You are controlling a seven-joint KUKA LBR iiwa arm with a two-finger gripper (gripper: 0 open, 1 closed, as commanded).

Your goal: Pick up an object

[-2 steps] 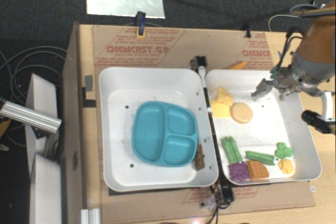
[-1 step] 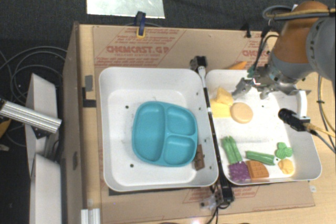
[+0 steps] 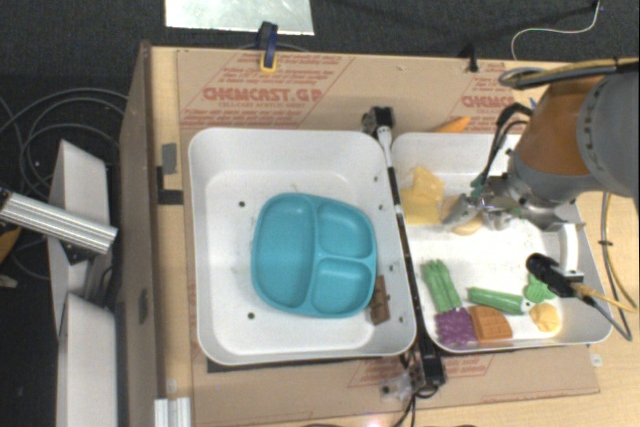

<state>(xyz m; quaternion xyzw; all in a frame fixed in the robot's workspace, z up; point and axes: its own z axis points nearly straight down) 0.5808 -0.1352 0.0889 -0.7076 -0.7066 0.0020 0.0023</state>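
Observation:
My gripper (image 3: 468, 211) is low in the right bin (image 3: 580, 340), in its upper middle. Its tip is right over a small tan piece (image 3: 466, 227), and I cannot tell whether it touches that piece. A pale yellow lump (image 3: 424, 195) lies just left of the gripper, by the bin's left wall. Nearer the front lie a long green piece (image 3: 440, 283), a second green piece (image 3: 495, 298), a purple piece (image 3: 455, 327), an orange block (image 3: 490, 323) and a yellow piece (image 3: 545, 317).
The left bin (image 3: 215, 215) holds a blue divided plate (image 3: 315, 255), with a small brown piece (image 3: 380, 300) at the plate's right edge. An orange item (image 3: 455, 125) lies on the cardboard behind the right bin. The arm's grey body (image 3: 575, 145) covers that bin's far right corner.

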